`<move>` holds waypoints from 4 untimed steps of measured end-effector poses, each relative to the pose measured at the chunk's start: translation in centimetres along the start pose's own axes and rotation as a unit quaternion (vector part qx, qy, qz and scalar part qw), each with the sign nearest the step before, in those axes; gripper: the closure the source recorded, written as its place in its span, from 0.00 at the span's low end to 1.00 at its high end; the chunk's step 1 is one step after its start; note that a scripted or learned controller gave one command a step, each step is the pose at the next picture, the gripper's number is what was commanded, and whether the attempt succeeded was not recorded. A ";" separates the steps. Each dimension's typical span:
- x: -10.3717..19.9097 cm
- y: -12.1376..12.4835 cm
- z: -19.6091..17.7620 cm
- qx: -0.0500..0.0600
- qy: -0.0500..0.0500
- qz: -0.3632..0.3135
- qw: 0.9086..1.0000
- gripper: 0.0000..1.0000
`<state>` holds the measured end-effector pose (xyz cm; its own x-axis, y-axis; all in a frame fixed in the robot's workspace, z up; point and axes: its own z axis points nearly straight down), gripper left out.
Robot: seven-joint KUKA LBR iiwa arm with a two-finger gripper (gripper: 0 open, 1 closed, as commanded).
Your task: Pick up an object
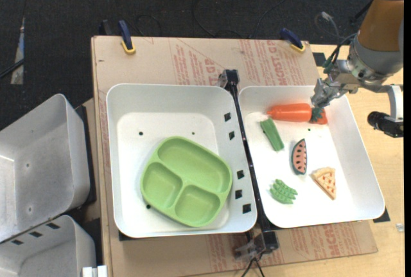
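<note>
1. The carrot lies on its side in the right bin, near the far wall. Its thick, leafy end is directly under the hand and its tapered tip points away from the hand toward the divider between the bins.
2. It looks like a moulded toy, so probably light, stiff and hollow, with a smooth, rather slippery skin. It is not likely to break, but its round body may roll or squirt out of a pinch.
3. The best hold is probably across the thick part, close to where the hand already is, fingers closing across the width rather than along the length.
4. The hand is down at the carrot's thick end. Whether its fingers are spread or pressed together, I cannot tell, nor whether they truly clasp the toy.
5. Nearer the camera than the hand lie a green pod, a watermelon slice, a pizza slice and a knobbly green piece, all apart from the carrot.
6. Well beyond the carrot's tip, the left bin holds a green divided plate.
7. The cardboard sheet covering the worktop carries faint red printing; it is too washed out to read.
</note>
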<state>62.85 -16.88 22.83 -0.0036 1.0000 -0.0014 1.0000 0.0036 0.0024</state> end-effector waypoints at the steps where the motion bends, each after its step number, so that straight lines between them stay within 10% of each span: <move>1: 4.9 -1.3 -1.0 0.001 0.001 -0.002 1.000 1.00; 4: 19.8 -7.3 -1.4 0.002 0.002 -0.002 1.000 1.00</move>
<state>55.51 2.94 24.19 -0.0084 1.0000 0.0025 1.0000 0.0084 -0.0018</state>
